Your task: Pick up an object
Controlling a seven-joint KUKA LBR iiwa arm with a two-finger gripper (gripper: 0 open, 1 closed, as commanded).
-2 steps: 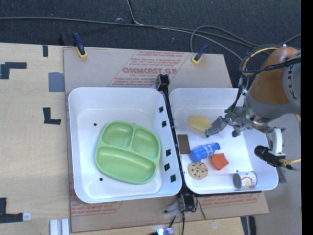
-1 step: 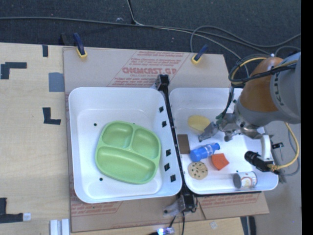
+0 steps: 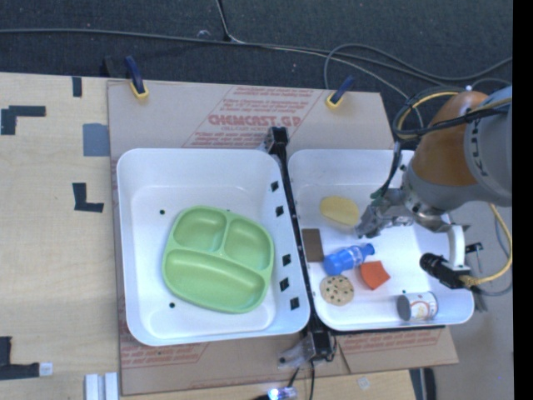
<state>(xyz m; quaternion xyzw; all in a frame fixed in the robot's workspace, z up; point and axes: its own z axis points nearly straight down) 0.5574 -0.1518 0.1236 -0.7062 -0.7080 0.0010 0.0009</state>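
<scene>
arm: enters from right, wrist bent low | gripper: pointing down-left

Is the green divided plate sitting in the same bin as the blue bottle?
No: the green divided plate lies in the left bin, while the blue bottle lies in the right bin.

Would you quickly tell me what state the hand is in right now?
Hand: cannot be told; it hangs over the right bin, beside the yellow object.
</scene>
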